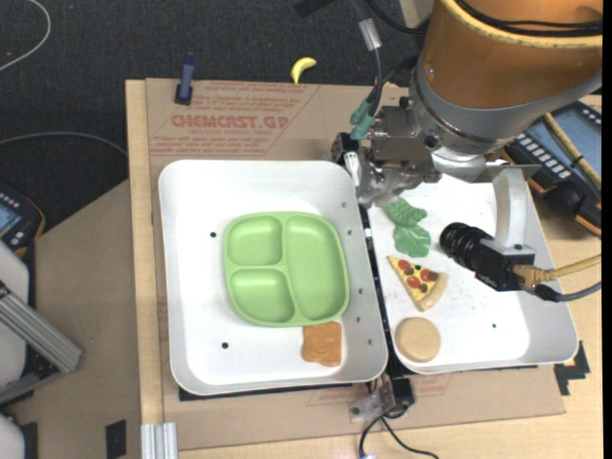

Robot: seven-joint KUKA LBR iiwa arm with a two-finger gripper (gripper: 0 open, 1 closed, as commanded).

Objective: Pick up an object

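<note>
Hovering at the far left corner of the right white bin [545,338], my gripper [387,182] gives me no clear look at its tips, so I cannot tell its state. Just near and right of it lies the crinkled green lettuce-leaf toy [411,226], long axis running far-to-near. Nearer sit one pizza-slice toy [419,281] and one round tan biscuit [418,339]. The left white bin [186,256] holds one green divided plate [285,267] and one orange bread piece [322,344].
</note>
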